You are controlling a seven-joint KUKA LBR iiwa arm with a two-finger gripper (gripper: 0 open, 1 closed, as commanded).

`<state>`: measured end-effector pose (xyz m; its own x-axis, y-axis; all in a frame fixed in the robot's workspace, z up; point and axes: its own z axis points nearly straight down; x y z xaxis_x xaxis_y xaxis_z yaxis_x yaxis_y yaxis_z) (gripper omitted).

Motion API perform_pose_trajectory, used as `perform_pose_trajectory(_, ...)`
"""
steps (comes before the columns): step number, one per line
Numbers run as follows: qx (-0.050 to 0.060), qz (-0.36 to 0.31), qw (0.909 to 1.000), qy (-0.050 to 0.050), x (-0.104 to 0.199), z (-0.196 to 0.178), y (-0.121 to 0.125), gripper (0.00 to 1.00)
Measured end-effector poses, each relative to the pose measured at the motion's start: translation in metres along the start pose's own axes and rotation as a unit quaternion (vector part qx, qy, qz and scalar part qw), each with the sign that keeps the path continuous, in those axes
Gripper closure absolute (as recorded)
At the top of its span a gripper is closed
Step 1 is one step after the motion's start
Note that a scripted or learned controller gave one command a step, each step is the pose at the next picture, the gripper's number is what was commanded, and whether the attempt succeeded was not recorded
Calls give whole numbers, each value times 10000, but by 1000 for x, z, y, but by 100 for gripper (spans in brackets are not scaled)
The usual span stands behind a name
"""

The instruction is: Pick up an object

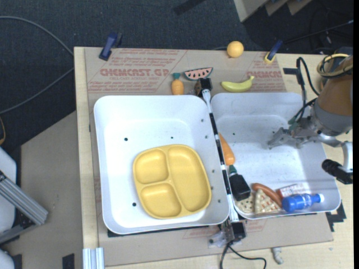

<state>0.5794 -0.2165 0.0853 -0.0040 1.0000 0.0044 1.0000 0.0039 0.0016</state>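
Dark carpet surrounds your table; two white bins sit side by side. Your jaws hover over the right bin, their opening impossible to judge, while the blue bottle lies crowded against its near wall.

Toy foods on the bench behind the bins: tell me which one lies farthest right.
The yellow banana, behind the right bin. The watermelon slice and the small orange fruit lie farther left, behind the left bin.

Right bin, near edge: a blue bottle lying on its side. Beside it, a waffle and a sausage. A carrot lies along the left wall.
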Motion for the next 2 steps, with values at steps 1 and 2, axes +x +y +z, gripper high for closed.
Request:
perform_pose_trajectory(1,28,3,10000,19,-3,1,-56,0)
perform_pose_trajectory(2,27,12,10000,11,-4,1,-101,0)
